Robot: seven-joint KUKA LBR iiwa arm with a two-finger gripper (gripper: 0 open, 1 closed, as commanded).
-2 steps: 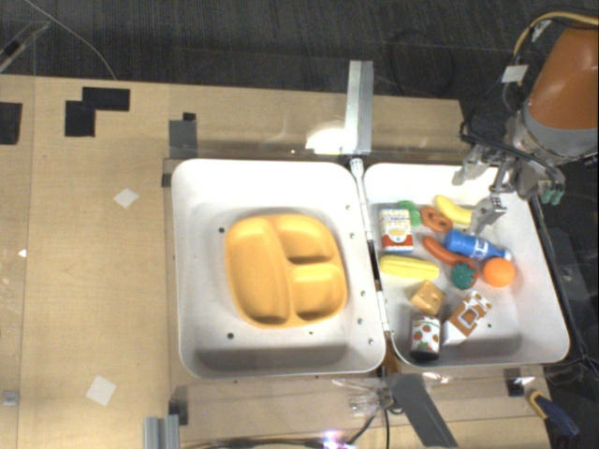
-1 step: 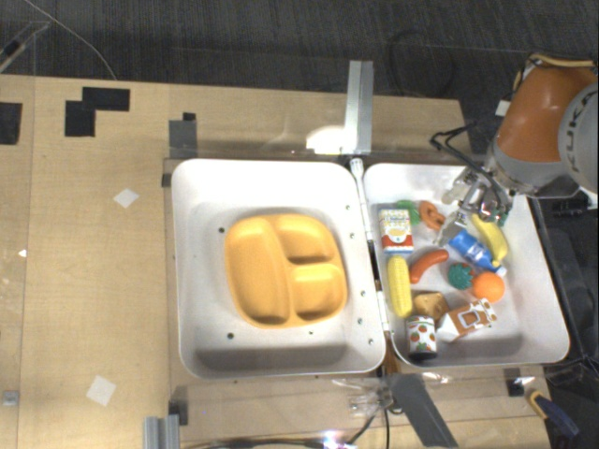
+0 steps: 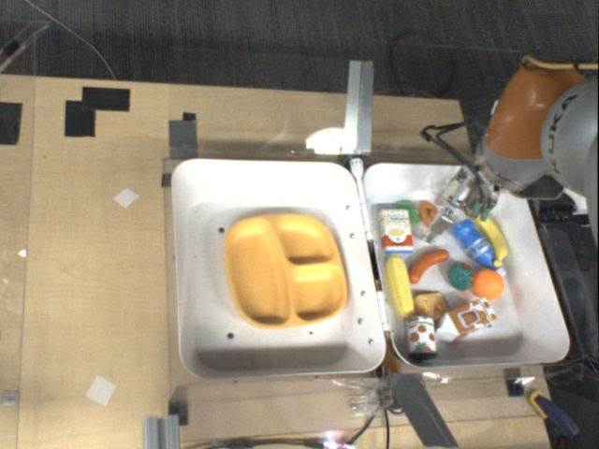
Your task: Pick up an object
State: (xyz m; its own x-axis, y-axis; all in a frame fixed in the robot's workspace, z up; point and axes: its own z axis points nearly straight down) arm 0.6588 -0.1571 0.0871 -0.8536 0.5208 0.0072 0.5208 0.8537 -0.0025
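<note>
Arm reaches in from the right, gripper (image 3: 456, 201) low over the upper part of the right bin (image 3: 552, 330). Whether it's open or shut, or has anything in it: cannot tell at this angle, metal parts blur into the clutter.

Candidates are all in the right bin, packed tight: small carton (image 3: 396, 229) at the left wall, corn cob (image 3: 400, 285) just below it, red sausage (image 3: 429, 264) in the middle, blue bottle (image 3: 473, 240) and banana (image 3: 493, 238) touching each other right beside the gripper, orange (image 3: 488, 283) and a green item (image 3: 460, 275) below those, a can (image 3: 421, 336) near the bottom edge. Left bin (image 3: 187, 279) carries only a yellow divided tray (image 3: 284, 267).

Risks, as judged:
- Clutter. Bottle and banana touch, so a closing grasp likely catches both or wedges one out sideways.
- Round, slick shapes (bottle, orange, sausage) tend to squirt out if the grip lands off-centre.
- Gripper sits near the bin's back wall; a descent there may clip the rim or pin an item against it.
- Lift may drag a neighbour along and drop it.
</note>
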